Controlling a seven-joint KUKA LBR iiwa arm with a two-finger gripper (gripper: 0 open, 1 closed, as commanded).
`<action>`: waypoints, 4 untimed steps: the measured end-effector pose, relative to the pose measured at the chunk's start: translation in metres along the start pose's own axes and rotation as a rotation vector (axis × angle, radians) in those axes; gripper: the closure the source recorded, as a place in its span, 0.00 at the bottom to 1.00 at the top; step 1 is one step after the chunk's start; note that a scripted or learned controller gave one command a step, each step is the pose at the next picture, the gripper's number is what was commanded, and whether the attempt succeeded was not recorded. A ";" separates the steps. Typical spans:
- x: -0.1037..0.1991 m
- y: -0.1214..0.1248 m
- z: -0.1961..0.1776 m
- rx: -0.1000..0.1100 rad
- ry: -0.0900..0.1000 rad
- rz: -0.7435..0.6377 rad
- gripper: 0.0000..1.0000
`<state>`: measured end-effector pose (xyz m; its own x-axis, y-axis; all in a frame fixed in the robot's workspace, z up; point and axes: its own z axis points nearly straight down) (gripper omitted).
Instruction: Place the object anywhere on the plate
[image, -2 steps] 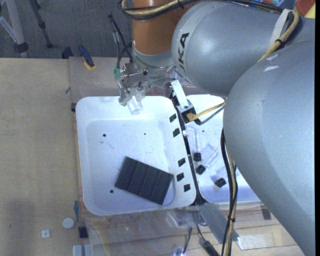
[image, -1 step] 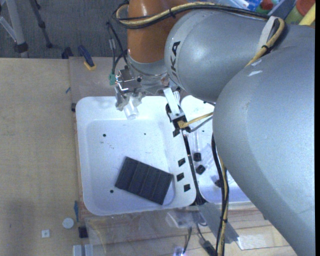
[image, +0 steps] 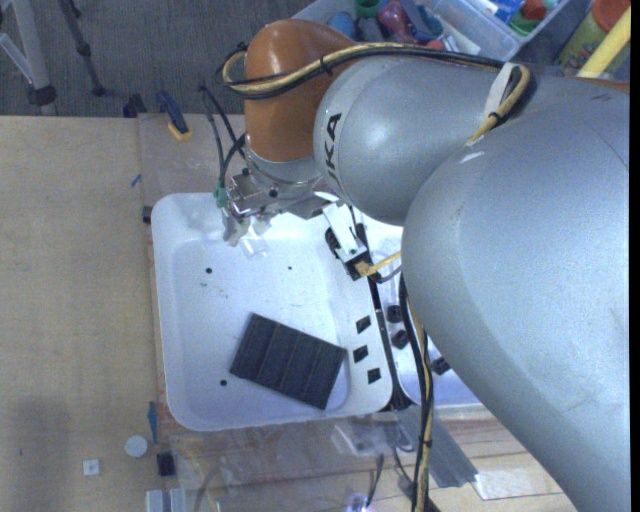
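Counter (image: 70, 300) to the left, then the white bin (image: 165, 330); the dark ribbed slab (image: 288, 360) lay flat toward its near side. It looked stiff and light, best pinched across a short edge. My gripper (image: 240, 232) hovered at the far rim, spread unreadable.

The grey arm (image: 480, 200) reaches leftward, its end effector (image: 243, 222) pointing down.
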<state>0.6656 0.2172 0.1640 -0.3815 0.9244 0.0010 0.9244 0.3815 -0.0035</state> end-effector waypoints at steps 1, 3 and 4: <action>0.000 0.001 -0.048 -0.007 -0.002 -0.163 1.00; -0.001 0.000 -0.043 -0.001 0.000 0.080 1.00; 0.000 0.001 -0.075 -0.006 -0.002 0.029 1.00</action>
<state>0.6668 0.2178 0.2394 -0.3544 0.9351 -0.0008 0.9351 0.3544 0.0028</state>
